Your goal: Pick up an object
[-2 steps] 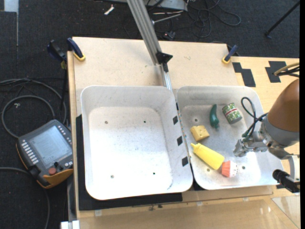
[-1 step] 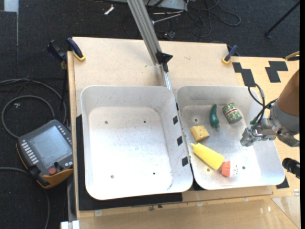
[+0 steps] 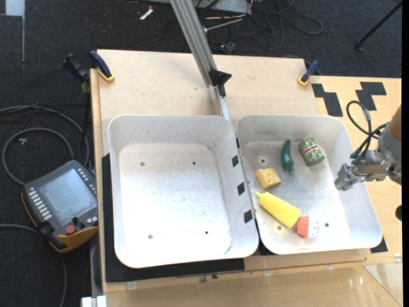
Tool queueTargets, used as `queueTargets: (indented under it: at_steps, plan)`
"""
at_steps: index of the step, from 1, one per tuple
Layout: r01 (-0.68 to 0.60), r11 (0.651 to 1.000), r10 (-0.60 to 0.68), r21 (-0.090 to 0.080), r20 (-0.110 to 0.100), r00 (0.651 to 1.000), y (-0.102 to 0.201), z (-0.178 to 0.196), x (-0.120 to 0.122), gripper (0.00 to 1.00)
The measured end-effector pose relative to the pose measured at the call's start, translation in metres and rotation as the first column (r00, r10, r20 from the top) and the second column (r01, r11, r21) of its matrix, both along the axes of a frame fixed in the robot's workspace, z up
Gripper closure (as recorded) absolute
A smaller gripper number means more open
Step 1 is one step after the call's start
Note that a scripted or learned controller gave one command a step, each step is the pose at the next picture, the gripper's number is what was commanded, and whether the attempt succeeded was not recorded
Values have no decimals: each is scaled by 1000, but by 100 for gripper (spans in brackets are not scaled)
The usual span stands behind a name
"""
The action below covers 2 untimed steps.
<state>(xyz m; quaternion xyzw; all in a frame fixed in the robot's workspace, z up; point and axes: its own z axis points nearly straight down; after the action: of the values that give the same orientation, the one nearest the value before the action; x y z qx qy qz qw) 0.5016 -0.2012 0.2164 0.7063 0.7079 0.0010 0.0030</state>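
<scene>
Tool: the tool (image 3: pixel 345 176) is hanging over the right rim of the right bin (image 3: pixel 358 219), reaching in from the view's right; nothing is sitting between its tips, and how wide it is standing I cannot tell (too small and blurred).
Arm: the grey wrist (image 3: pixel 383 155) is sitting just behind the tool, with a black cable (image 3: pixel 358 117) looping above it.
Green can: a small green-and-white can (image 3: pixel 311 151) is lying near the tool, up and to its left in the view.
Green pepper: a dark green toy pepper (image 3: pixel 287 156) is resting just beyond the can, farther from the tool.
Yellow block: a pale yellow cheese-like block (image 3: pixel 268 178) is lying well left of the tool, near the divide between the bins.
Yellow bottle: a yellow bottle (image 3: pixel 278 208) is lying tilted, below and left of the tool.
Red piece: a small red-and-white object (image 3: pixel 307 226) is touching the bottle's nearer end.
Left bin: the left bin (image 3: pixel 128 190) is sitting farthest from the tool.
Desk: the desk (image 3: pixel 166 82) is carrying both bins.
</scene>
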Motion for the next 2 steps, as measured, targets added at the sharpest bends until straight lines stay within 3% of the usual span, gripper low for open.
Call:
queueTargets:
  at_steps: [1, 2]
  plan:
    - [-1, 1000, 1, 0, 1, 1000, 0, 46, 2, 100]
    - [-6, 1000, 6, 4, -6, 1000, 55, 33, 24, 100]
